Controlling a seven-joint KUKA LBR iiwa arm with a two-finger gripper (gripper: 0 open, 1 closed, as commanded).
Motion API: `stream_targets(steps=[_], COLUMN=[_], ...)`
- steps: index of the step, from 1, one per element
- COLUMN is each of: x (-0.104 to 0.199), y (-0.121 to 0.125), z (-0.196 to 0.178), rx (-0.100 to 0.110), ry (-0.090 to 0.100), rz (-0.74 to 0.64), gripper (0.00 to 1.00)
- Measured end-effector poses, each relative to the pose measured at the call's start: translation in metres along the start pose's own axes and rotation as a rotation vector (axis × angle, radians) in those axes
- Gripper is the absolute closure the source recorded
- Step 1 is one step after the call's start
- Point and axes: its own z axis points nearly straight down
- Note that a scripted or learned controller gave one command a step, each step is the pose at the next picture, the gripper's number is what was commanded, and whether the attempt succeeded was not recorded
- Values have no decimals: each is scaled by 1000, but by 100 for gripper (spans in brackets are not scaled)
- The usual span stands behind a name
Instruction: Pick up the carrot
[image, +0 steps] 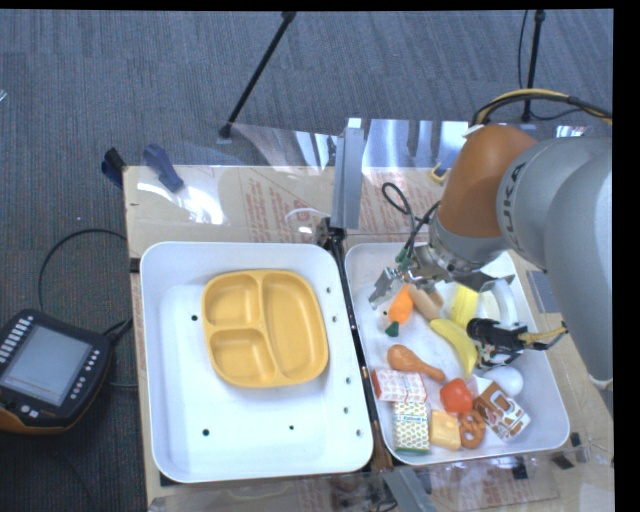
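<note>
The carrot (401, 305) is a small orange toy with a green tip pointing toward the front. It lies in the upper left part of the right bin (556, 400). My gripper (397, 284) hangs right over the carrot's orange end. It stands open, with one silver finger (381, 289) to the carrot's left and the other on its right. The carrot rests on the bin floor and looks level, not lifted.
Around the carrot lie a tan roll (428, 300), a banana (455, 342), a drumstick (412, 361), a tomato (456, 395), snack boxes (402, 405), a pretzel (470, 430) and an egg (507, 380). A yellow divided plate (265, 326) sits in the left bin (175, 420).
</note>
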Motion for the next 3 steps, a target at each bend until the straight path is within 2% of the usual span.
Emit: stream_targets(steps=[1, 2, 3], x=[-25, -27, 31], y=[-27, -26, 14], z=[23, 15, -113], rx=[0, -1, -5], ry=[1, 0, -1], rz=[-157, -153, -65], gripper=[0, 100, 100])
